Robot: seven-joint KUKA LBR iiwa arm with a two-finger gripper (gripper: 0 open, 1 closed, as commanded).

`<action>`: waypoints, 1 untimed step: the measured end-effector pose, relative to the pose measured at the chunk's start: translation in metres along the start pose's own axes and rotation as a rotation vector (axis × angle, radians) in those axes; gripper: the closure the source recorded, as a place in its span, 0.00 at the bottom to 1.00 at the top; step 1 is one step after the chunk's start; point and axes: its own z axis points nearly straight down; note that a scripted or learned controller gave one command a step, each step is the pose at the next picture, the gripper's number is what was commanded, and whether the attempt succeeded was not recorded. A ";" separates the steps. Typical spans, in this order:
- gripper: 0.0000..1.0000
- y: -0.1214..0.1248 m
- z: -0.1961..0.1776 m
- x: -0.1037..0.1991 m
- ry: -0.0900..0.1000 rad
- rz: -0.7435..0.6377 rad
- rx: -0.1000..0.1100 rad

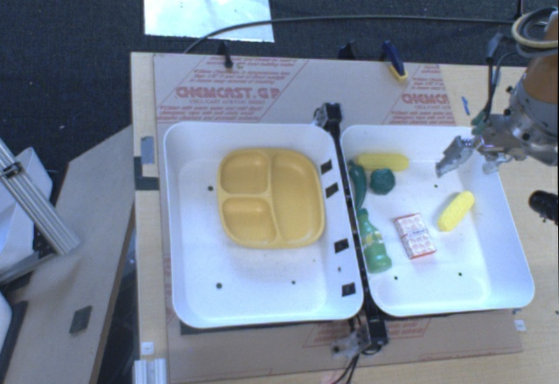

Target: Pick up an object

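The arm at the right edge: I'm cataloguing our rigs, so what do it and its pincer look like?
The arm is pale grey and rounded, with an orange band ringing its upper segment. Dark cables run down beside it. Its lower end narrows to a metallic grey pincer with two short fingers, over the right bin.

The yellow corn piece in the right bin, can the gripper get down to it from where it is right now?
Probably yes. The gripper hangs over the right bin, up and to the side of the corn. The corn lies apart from the red packet, with bare floor around it and nothing over it.
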 end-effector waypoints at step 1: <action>0.00 0.002 -0.006 0.001 -0.002 -0.003 -0.010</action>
